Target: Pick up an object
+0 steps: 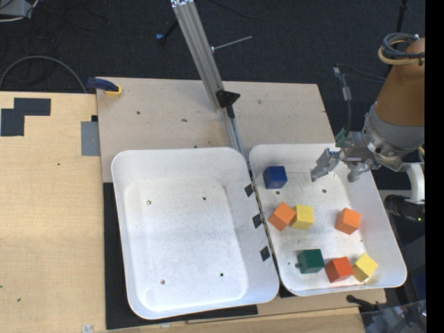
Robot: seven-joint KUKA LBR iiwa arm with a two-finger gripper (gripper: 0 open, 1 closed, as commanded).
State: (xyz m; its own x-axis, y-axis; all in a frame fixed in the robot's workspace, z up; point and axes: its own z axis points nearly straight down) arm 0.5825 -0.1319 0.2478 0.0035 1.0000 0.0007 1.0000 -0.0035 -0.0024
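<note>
Camera view shows seven small cubes scattered in the right-hand shallow white bin point(392, 272), any of which could serve as the object to pick. A blue cube point(275, 177) sits alone near the bin's far left corner; an orange cube point(282, 216) and a yellow cube point(302, 217) touch each other near the middle; another orange cube point(348, 220) lies apart toward the right wall; and along the near edge a dark green cube point(311, 261), a red-orange cube point(338, 269) and a second yellow cube point(365, 267) crowd together, the last two touching.

The pincer point(340, 166) hangs over the far part of this bin, its two fingers spread and pinching nothing, between the blue cube and the lone orange cube but directly over neither. I judge the approach is not yet committed to a target (the isolated blue and orange cubes look the easiest, having free space on every side). The touching pairs would likely block a finger from sliding in.

Beside it, the left-hand white bin point(139, 186) holds no cubes. Both bins rest on the wooden tabletop point(159, 116), where a slanted aluminium rail point(201, 47) rises behind them, well clear of the arm.
</note>
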